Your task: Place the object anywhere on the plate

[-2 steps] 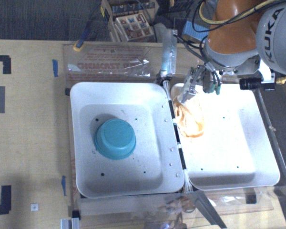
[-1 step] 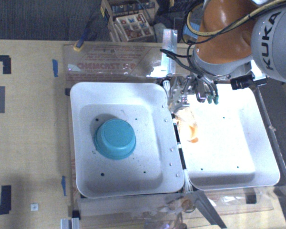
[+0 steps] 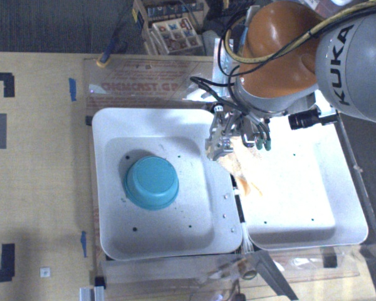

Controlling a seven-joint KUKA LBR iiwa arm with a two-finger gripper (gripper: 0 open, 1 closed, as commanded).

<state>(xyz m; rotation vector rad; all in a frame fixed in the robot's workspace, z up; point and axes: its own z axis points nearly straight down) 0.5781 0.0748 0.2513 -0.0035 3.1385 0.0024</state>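
A: Position of the plate?

B: Blue plate (image 3: 151, 182), round, sits on the floor of the left bin (image 3: 113, 130), left of that bin's centre. Nothing lies on it.

A: And the object?

B: Pale orange object (image 3: 247, 179) in the right bin (image 3: 313, 193), hard against the bin's left wall, beside the seam between the two bins. Glare washes it out and its outline is faint. As far as it reads, the long axis runs on a slant, upper left to lower right in the camera view. Which end is which, I cannot tell.

A: Gripper?

B: Gripper (image 3: 235, 140) hangs over the seam, just above the object's upper end, below the orange band (image 3: 276, 30) of the arm (image 3: 357, 49). Cables and metal parts crowd the view there. Spread or closed, cannot tell. Contact with the object, cannot tell either.

A: Object against plate?

B: Well apart, with the left bin's right wall between them.
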